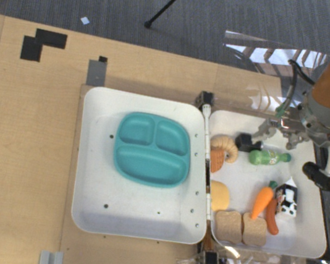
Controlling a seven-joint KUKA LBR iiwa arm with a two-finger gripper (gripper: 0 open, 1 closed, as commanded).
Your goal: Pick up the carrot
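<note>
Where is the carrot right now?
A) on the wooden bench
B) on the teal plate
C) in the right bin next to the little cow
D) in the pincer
C: the carrot lies in the right bin, beside the toy cow, apart from the teal plate.

1. No text, label, brand, number or sign can be read anywhere.
2. The small green plastic bottle (269, 157) in the right white bin (315, 247) bears no legible print at this size.
</note>
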